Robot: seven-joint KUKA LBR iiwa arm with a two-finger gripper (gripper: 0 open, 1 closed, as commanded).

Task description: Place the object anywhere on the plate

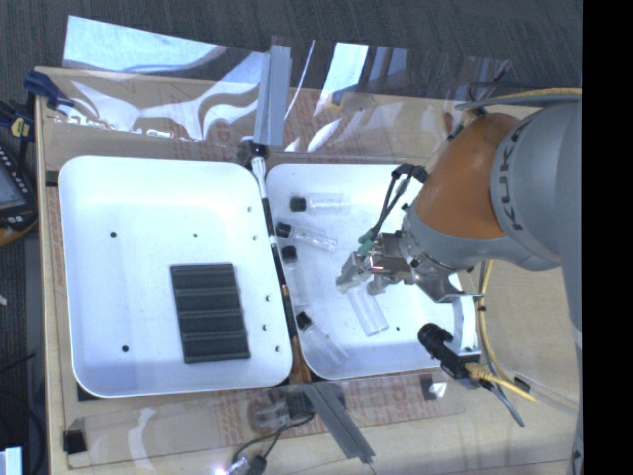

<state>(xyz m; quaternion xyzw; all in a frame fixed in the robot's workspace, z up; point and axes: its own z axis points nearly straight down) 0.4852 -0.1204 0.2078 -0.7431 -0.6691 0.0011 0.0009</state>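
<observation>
Over the right bin (326, 181) hangs the gripper (361, 270), low above the floor, and whether it is clenched or released I cannot tell from this angle. Clear vials with black caps lie scattered around it: one just below it (370, 313), another beyond it near the far wall (318, 204), one to its left (309, 236), one nearer the front corner (318, 336). They look light, rigid and slick, likely to roll or squirt out of a pinch, so a hold across the middle of the barrel seems safest. Well to the gripper's left, in the other bin (89, 186), sits the dark ribbed plate (209, 312). The arm (485, 201) comes in from the right, wrist bent down over the bin.
</observation>
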